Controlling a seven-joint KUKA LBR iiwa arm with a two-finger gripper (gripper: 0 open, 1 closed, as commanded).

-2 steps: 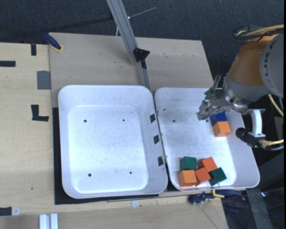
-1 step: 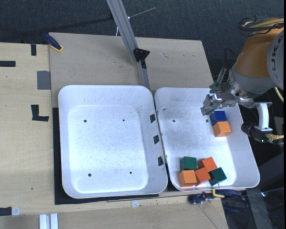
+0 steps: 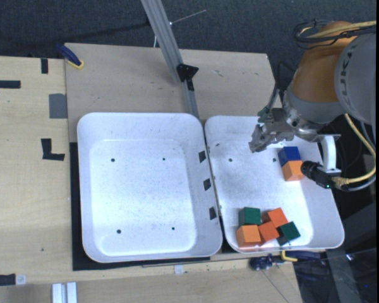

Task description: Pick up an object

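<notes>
Clustering at right bin (image 3: 224, 188) near edge: green and orange cubes (image 3: 265, 226). Farther: orange block (image 3: 293, 170), blue block (image 3: 290, 154) touching. Gripper (image 3: 260, 144) hovers just left; finger state: cannot tell. Approach step; next needs descent onto one block.

A pale wooden desk (image 3: 126, 84) (marked with dark tape (image 3: 49, 149) at its left) sits on dark blue-grey carpet (image 3: 63, 8). A grey metal pole (image 3: 164, 33) slants across its far edge.
</notes>
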